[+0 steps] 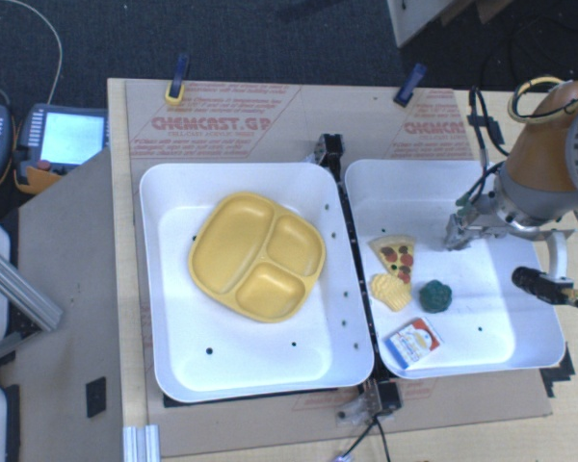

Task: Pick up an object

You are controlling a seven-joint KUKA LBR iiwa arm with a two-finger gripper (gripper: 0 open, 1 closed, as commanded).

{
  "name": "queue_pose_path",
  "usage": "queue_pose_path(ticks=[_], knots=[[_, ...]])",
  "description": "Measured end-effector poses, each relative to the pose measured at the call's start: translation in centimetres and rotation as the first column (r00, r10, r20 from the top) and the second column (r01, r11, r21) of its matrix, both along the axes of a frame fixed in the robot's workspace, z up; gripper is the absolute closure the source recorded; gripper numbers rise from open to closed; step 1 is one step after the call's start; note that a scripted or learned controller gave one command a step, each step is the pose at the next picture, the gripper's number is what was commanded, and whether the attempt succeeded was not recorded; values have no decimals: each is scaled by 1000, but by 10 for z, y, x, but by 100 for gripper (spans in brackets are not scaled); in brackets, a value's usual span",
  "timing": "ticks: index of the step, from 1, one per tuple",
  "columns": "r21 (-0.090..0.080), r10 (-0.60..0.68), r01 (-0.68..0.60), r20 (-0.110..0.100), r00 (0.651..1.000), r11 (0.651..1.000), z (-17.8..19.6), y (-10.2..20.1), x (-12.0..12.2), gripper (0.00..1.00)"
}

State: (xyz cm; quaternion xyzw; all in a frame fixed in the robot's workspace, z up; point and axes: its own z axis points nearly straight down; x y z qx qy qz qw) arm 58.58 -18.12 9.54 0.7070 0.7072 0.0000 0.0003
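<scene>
In the right bin (482,349) lie a pizza slice toy (395,254), a yellow ridged piece (390,291), a dark green round object (435,295) and a small red, white and blue packet (412,342). My gripper (459,233) hangs over the bin's upper right part, to the right of the pizza slice and above the green object. Nothing shows between its fingers.
The left bin (173,354) holds a yellow divided tray (257,255). A black clamp (329,148) sits at the top of the divider between the bins. A black cylindrical part (539,284) of the arm reaches over the right bin's right edge.
</scene>
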Motion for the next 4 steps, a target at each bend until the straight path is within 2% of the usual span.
queue_pose_path(ticks=[2, 3, 4], knots=[[-3, 1, -1, 7, 1000, 1000, 121, -11, 8, 100], [-3, 1, -1, 7, 1000, 1000, 160, -11, 9, 100], [2, 4, -4, -2, 1000, 1000, 155, 35, 8, 100]])
